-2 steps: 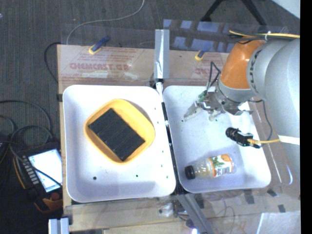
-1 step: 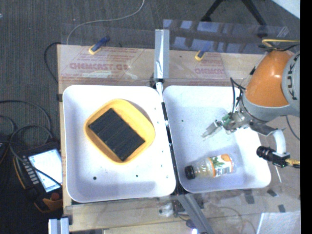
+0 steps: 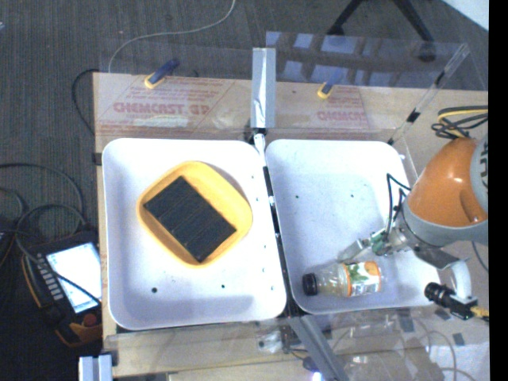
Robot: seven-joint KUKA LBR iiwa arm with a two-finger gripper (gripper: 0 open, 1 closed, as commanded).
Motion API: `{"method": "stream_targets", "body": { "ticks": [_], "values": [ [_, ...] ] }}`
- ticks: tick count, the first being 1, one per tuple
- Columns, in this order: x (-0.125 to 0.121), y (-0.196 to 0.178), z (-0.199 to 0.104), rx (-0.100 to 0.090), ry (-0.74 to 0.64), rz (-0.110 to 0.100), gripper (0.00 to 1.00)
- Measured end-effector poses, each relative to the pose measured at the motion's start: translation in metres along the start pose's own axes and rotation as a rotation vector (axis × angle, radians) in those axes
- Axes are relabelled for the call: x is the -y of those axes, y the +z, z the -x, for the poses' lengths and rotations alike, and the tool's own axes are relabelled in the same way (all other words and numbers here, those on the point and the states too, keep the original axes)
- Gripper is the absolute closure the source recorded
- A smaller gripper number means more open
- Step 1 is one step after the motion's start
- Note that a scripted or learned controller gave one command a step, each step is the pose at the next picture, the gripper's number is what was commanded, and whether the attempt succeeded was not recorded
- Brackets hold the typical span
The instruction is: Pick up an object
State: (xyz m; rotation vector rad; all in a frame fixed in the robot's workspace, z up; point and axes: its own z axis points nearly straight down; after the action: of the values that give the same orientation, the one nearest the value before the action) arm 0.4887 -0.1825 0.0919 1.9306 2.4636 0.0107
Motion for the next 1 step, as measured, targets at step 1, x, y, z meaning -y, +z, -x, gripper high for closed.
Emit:
{"method": "stream_targets", "body": {
  "ticks": [1],
  "values": [
    [-0.0636, 0.001, 0.0199, 0.004, 0.025, 0.002, 0.0]
  ]
}}
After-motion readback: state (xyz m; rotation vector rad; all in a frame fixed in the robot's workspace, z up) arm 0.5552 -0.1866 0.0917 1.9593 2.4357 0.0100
